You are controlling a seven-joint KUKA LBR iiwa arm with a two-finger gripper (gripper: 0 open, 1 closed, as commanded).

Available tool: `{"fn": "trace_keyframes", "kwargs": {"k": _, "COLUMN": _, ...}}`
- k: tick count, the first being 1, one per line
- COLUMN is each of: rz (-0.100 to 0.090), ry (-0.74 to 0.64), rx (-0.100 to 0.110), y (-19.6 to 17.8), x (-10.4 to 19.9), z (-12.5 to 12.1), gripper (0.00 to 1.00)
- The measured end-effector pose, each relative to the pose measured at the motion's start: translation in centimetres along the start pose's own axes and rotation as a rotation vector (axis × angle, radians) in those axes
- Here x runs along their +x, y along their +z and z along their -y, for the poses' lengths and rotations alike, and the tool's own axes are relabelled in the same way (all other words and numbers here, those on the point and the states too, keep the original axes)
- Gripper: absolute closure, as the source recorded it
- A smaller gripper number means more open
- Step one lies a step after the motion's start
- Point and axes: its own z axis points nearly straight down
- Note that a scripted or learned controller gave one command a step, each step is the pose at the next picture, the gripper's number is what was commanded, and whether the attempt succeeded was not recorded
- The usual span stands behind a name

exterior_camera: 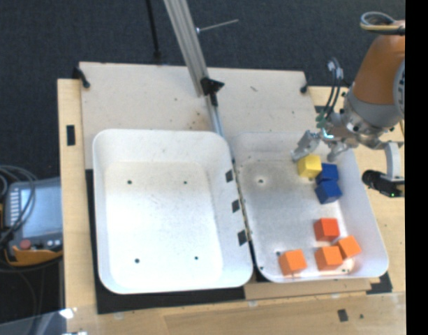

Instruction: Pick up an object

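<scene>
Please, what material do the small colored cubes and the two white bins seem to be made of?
Cubes, such as the yellow cube and an orange cube: probably foam or painted wood, matte, no glare. White bins, left bin and right bin: likely molded plastic, with rounded corners, a dull finish and grey speckling.

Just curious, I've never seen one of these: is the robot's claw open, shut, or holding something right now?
Gripper: open, holding nothing, poised right above the yellow block in the right bin.

The arm (pixel 376 75) reaches in from the right, its gripper (pixel 324 144) spread open, pointing down.
</scene>
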Motion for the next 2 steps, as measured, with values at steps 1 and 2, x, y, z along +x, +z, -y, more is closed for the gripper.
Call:
{"fn": "trace_keyframes", "kwargs": {"k": 1, "rz": 0.003, "ry": -0.002, "rx": -0.005, "y": -0.3, "x": 0.0, "z": -0.1, "gripper": 0.00}}
{"fn": "trace_keyframes", "kwargs": {"k": 2, "rz": 0.003, "ry": 0.003, "rx": 0.000, "y": 5.1, "x": -1.2, "z": 0.2, "gripper": 0.00}}
